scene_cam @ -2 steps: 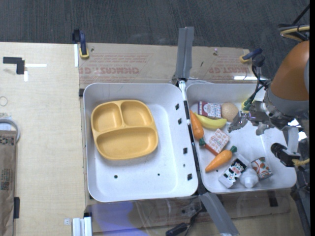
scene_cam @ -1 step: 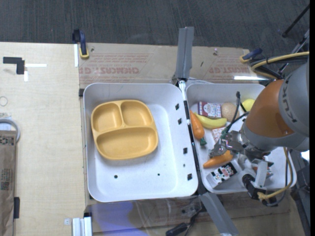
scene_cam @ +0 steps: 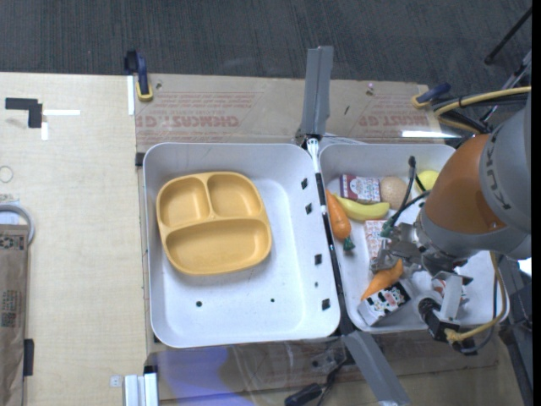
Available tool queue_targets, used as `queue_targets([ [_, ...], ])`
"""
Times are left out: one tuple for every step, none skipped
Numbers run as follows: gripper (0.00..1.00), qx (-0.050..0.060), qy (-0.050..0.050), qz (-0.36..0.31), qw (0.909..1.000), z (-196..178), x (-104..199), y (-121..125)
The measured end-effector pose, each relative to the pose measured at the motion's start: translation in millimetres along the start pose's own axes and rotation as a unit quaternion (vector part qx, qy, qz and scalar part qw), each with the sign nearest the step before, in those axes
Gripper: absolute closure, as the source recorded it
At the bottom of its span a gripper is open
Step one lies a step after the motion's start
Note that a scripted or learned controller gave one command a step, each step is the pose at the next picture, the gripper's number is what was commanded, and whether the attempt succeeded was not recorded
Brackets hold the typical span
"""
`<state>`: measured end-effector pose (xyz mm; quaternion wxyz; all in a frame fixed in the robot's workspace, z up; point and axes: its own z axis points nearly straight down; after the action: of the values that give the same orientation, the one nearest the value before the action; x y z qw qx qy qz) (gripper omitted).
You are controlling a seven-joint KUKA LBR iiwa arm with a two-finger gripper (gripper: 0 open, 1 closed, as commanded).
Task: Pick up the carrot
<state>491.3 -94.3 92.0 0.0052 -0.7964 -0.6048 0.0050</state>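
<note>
Two orange carrot-like pieces are in the right bin [scene_cam: 473, 311]. One carrot [scene_cam: 338, 216], with a green stem end, rests against the bin's left wall beside a banana [scene_cam: 365, 210]. The second orange carrot [scene_cam: 382, 280] is tilted above a black-and-white carton [scene_cam: 385, 301]. Its upper end sits between the fingers of my gripper [scene_cam: 399, 262], which is shut on it. The grey arm with its orange band [scene_cam: 461, 197] reaches in from the right and hides the bin's right part.
A yellow divided plate [scene_cam: 213, 222] lies in the left bin [scene_cam: 245, 311]. The right bin also holds a red-and-white box [scene_cam: 360, 187], a pale round item [scene_cam: 393, 189], a yellow item [scene_cam: 428, 178] and a white packet [scene_cam: 373, 239]. Cables hang at the arm's right.
</note>
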Motion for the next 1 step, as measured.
queue_targets([
  [1.00,-0.005,0.000,0.059,0.9982,-99.2,53.1,37.1],
])
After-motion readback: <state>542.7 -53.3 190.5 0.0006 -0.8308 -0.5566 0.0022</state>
